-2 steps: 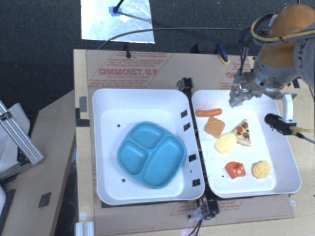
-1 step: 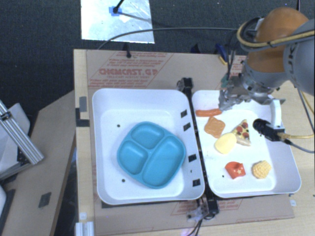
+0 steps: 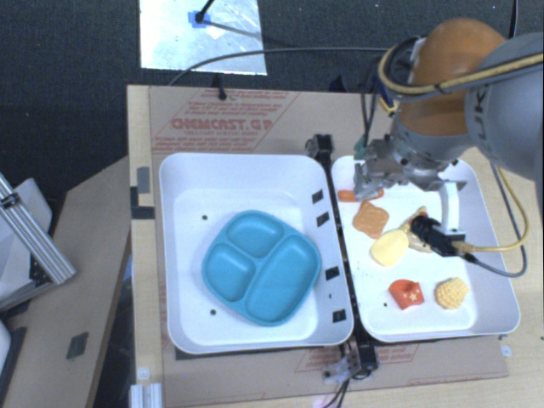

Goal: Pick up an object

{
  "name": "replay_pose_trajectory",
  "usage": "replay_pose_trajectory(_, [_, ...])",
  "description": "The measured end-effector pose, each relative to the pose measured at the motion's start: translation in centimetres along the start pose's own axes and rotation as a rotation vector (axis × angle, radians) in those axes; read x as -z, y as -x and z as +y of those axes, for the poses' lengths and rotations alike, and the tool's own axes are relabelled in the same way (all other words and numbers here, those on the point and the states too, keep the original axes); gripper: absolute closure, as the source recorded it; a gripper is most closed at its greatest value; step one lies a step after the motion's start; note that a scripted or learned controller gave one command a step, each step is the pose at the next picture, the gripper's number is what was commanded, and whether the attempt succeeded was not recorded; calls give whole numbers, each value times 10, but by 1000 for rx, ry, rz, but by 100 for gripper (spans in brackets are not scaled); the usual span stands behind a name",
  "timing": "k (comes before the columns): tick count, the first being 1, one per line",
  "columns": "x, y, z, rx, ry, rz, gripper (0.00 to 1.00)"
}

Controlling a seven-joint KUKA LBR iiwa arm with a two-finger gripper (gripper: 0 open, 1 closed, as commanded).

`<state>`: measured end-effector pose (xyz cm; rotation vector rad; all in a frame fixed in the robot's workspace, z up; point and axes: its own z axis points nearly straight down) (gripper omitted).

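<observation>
My gripper (image 3: 371, 187) hangs low over the far left part of the right bin (image 3: 497, 300). Just below it lies a flat orange-brown waffle-like piece (image 3: 371, 220). To its left, by the bin's inner wall, sits a small orange piece (image 3: 347, 195). Toward the front lie a pale yellow rounded object (image 3: 388, 248), a red block (image 3: 406, 294) and a yellow corn-like piece (image 3: 451, 292). I see nothing held in the gripper.
The left bin (image 3: 189, 184) holds a blue divided plate (image 3: 261, 267). A black divider strip (image 3: 333, 238) runs between the two bins. The grey arm (image 3: 501, 92) reaches in from the upper right over the right bin's far side.
</observation>
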<state>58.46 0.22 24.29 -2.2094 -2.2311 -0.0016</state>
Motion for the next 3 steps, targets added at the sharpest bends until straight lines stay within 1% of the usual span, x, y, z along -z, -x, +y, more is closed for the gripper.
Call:
replay_pose_trajectory(1, [3,-49,-24,1,-1,0,100])
replay_pose_trajectory(2, [-22,-94,-47,0,-2,0,100])
replay_pose_trajectory(3, [-21,-91,-46,-7,0,-2,0])
